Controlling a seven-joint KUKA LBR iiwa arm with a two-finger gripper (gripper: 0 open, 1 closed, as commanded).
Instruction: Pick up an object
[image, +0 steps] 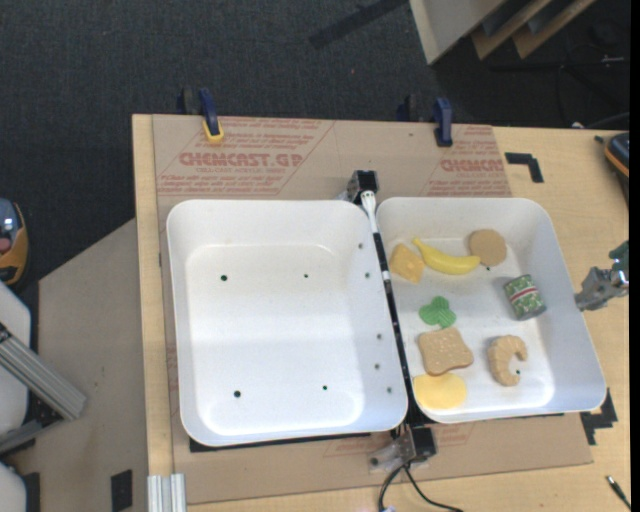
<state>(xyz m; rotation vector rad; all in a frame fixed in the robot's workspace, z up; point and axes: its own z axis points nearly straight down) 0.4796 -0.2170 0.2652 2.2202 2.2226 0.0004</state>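
My gripper (600, 288) is hanging just outside the right rim of the right bin (577, 345), its state impossible for me to tell, and the green can (523, 296) is lying nearest, inward by that rim.

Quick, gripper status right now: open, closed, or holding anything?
Gripper: cannot be told. It sits at the right bin's outer rim, apart from the green can, with nothing seen held.

Two blue clamps (210, 108) pin printed brown board (300, 155) beneath white bins (190, 230).
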